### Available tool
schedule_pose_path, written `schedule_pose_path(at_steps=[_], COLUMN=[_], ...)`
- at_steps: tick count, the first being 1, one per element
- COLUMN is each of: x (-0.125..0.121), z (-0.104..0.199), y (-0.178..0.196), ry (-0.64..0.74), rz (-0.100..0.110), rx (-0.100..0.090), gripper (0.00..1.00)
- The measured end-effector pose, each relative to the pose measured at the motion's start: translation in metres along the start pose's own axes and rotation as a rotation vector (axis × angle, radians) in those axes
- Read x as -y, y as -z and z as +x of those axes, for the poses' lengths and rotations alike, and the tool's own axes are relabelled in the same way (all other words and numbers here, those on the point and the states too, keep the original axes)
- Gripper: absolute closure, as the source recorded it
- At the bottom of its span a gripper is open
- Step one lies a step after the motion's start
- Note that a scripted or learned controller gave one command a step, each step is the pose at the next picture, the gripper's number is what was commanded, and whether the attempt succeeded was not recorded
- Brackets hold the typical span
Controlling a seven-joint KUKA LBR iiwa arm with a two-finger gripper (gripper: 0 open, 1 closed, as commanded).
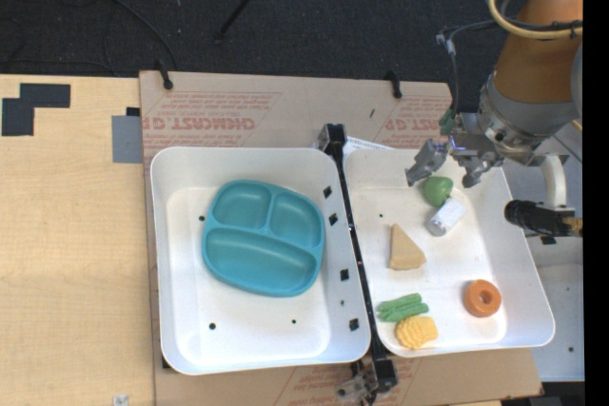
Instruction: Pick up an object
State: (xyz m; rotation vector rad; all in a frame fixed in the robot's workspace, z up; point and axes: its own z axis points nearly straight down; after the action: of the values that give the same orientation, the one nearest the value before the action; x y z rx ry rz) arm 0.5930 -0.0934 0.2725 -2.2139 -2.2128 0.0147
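Both white bins, the left bin (181, 299) and the right bin (519, 295), look like smooth, faintly glossy plastic, as does the teal divided plate (264, 237). They sit on a matt brown cardboard sheet (276, 109) with red print, over a pale wood-grain bench (67, 261). The gripper (447, 168) looks like grey metal, and the orange ring (482, 298) has a matt, rubbery finish.

The gripper (447, 168) hung with fingers spread over the right bin (519, 252). A green object (438, 191) lay just below it, a small white-grey cylinder (443, 218) beyond, a cheese wedge (405, 249) farther below-left.
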Motion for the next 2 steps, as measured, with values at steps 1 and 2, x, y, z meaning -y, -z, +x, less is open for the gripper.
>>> schedule_pose_path(at_steps=[1, 2], x=[-0.002, -0.006], z=[0.0, 0.002], y=[0.007, -0.038], ry=[0.002, 0.002], rz=[-0.011, -0.007], rx=[0.001, 0.001], gripper=[0.0, 0.0])
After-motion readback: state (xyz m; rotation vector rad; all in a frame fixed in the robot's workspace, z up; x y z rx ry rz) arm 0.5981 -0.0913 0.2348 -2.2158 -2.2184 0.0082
